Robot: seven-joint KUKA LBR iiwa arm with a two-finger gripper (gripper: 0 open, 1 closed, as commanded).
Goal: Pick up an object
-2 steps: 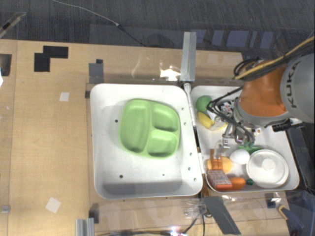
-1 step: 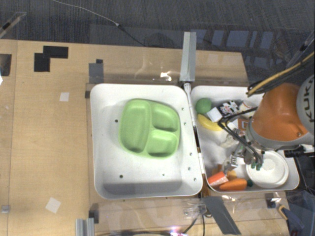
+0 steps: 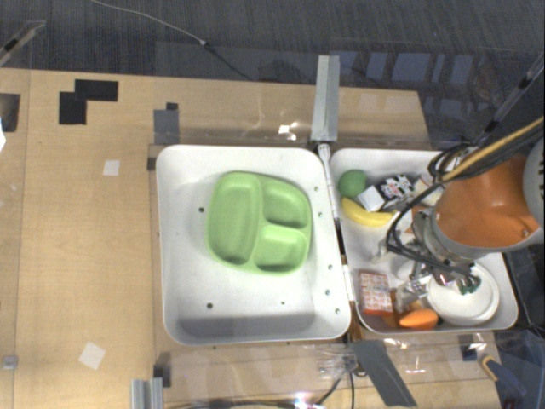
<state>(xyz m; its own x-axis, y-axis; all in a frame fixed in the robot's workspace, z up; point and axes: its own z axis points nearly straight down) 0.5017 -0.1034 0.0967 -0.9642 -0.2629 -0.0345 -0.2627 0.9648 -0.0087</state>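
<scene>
Jaws (image 3: 417, 286): low in the right bin, under the wrist, wrapped in black cables; whether they stand open or closed cannot be told, and nothing is seen between them.
Arm (image 3: 485, 207): 1, entering from the right; orange band directly above the wrist, grey link at the frame edge.
Right bin (image 3: 366, 160): 1, shallow, white, crowded; it holds all the loose objects.
White round dish (image 3: 467, 301): 1, just right of the jaws, at the bin's near right corner, partly under the wrist.
Orange object (image 3: 418, 319): 1, carrot-like, just below the jaws against the near wall.
Red printed packet (image 3: 373, 291): 1, flat, just left of the jaws, near the bin's left wall.
Banana (image 3: 368, 216): 1, yellow, lying across the bin's upper left, apart from the jaws.
Green ball (image 3: 352, 183): 1, touching the banana's far side.
Black and white item (image 3: 385, 191): 1 small cluster just right of the ball; its kind is too small to tell.
Left bin (image 3: 183, 228): 1, shallow, white, touching the right bin along a shared edge.
Green divided tray (image 3: 258, 221): 1, 3 compartments, lying in the middle of the left bin.
Tabletop (image 3: 77, 245): light wood panels; black square marks at the far left; metal brackets at the bin edges.
Room: dark ribbed floor beyond the tabletop, with 1 thin cable (image 3: 128, 11) trailing across it.
</scene>
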